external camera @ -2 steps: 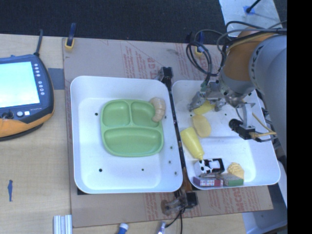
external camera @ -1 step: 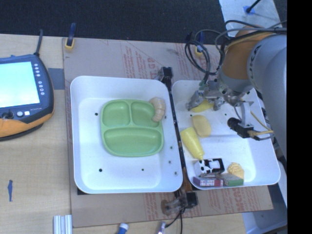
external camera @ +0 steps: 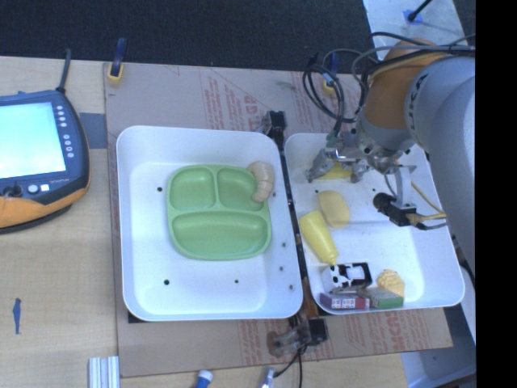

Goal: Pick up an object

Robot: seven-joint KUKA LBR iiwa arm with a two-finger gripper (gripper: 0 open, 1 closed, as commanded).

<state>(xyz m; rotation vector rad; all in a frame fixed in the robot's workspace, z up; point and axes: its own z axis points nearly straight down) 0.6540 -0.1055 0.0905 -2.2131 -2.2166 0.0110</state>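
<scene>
Green plate (external camera: 216,234), seemingly yellow bottle (external camera: 318,236)

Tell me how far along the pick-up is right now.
Nothing looks picked yet. The gripper sits low at the far end of the right bin, with nothing visible between its fingers. The yellow bottle, pale yellow lump, corn piece and black-and-white toy all lie on the bin floor. Still to do: close on one and lift it.
</scene>
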